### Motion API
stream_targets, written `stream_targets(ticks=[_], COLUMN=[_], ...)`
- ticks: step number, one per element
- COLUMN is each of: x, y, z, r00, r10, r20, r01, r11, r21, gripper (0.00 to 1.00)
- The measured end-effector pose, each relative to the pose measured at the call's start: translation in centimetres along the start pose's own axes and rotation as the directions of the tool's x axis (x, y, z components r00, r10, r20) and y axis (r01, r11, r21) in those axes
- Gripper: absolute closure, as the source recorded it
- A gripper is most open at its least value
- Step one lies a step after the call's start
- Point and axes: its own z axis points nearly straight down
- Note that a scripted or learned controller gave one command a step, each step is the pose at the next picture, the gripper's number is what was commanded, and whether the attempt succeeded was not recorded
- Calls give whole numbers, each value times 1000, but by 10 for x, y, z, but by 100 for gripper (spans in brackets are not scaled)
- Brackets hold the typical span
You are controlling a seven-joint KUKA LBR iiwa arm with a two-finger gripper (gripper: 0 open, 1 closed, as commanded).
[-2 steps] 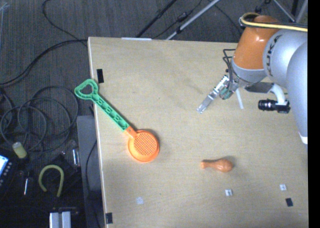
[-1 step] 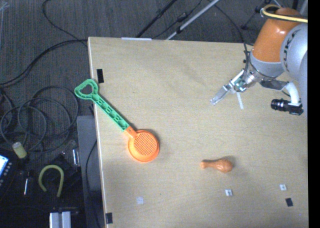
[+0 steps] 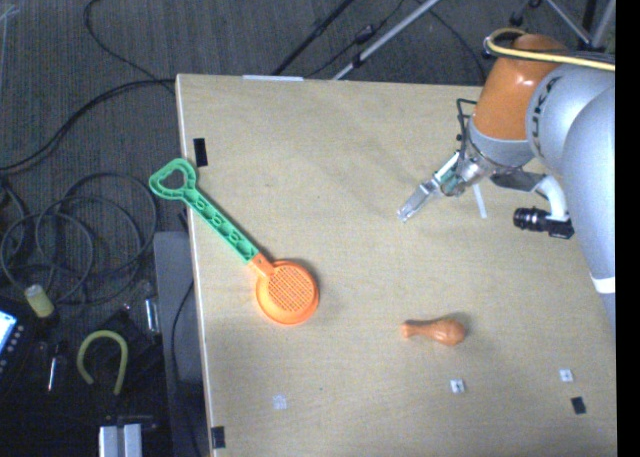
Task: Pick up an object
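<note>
Gripper (image 3: 440, 192) hangs spread and unladen above the bench, apart from the small orange pear-shaped plastic piece (image 3: 436, 331), presumably its target.

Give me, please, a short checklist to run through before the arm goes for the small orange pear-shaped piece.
1. Orange pear-shaped piece lies in plain sight, uncovered: ok.
2. Nothing touching it; the green-handled orange strainer lies well apart: ok.
3. Gripper carries nothing between its fingers: ok.
4. Gripper above the piece: not ok, it sits farther back on the bench top.
5. Finger opening wide enough: cannot tell.
</note>
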Motion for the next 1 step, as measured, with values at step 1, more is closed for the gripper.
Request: stream_targets(ticks=[1], x=[-4], y=[-3], z=[-43], r00=[951], r10=[309], r20=[0], r01=[-309], r11=[951], r21=[0], gripper=[0])
